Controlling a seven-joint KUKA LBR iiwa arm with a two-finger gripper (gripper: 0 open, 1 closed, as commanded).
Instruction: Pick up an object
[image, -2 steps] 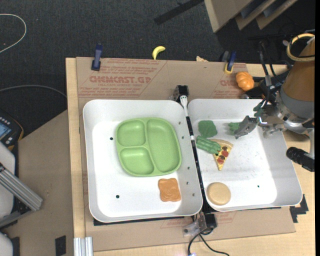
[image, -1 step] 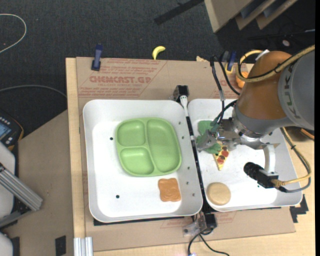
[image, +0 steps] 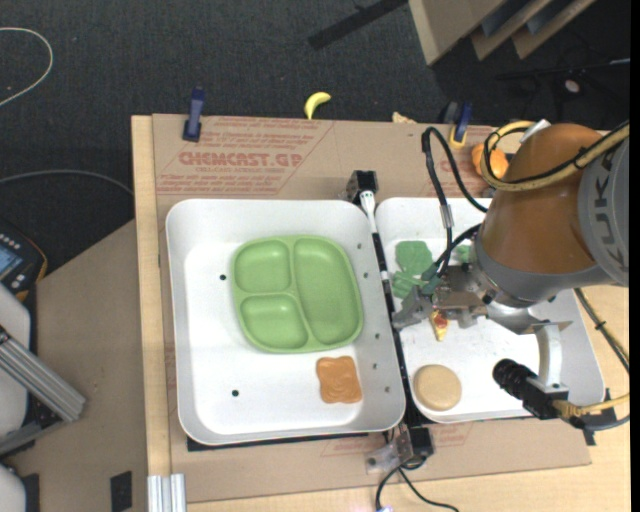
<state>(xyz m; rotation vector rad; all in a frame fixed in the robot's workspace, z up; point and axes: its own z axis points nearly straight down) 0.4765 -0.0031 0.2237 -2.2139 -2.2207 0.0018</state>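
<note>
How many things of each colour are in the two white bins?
Green: 2, the divided plate and a green item by the gripper.
Orange-brown: 1, the waffle-like piece.
Tan: 1, the round bun.
Red and yellow: 1, a small item.
Total: 5

The gripper (image: 432, 300) hangs over the right bin (image: 585, 375), near its left wall. A crumpled soft item (image: 411, 262) lies just behind the jaws; a round disc (image: 437, 387) sits before them. Left of the jaws, the left bin (image: 195, 330) holds a divided tray (image: 297, 293) and a small waffle-shaped piece (image: 338, 379).
</note>
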